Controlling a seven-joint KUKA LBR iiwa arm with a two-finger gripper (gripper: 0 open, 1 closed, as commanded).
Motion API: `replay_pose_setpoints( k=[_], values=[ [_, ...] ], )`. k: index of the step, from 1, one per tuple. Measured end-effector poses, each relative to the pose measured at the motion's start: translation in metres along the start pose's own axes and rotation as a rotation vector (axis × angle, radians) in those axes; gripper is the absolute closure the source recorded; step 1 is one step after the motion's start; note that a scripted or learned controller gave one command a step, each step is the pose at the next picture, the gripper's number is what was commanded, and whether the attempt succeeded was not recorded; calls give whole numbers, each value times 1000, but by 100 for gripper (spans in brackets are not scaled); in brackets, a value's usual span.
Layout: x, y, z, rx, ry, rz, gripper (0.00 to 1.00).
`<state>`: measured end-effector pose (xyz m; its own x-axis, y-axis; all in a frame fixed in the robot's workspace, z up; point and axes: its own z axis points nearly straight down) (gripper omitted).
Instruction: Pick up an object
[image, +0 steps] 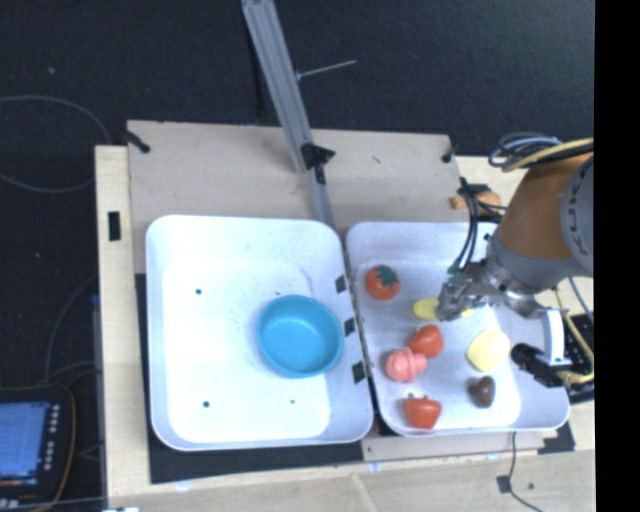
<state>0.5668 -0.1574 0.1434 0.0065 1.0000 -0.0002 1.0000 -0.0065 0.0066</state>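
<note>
The gripper is hovering in the right bin touching a small yellow piece at its left; finger state is unclear.

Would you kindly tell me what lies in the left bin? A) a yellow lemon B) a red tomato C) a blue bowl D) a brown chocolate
C: the blue bowl sits alone in the left bin, while the small food items lie in the right bin.
</note>
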Motion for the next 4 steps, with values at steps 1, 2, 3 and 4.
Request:
replay_pose_setpoints(
  k=[1,2,3,4],
  values=[
    [-8,2,-47,0,0,2,100],
    [-9,4,-87,1,1,-8,100],
    [35,12,-88,1,1,-15,100],
    [97,30,-95,5,3,-17,100]
  ],
)
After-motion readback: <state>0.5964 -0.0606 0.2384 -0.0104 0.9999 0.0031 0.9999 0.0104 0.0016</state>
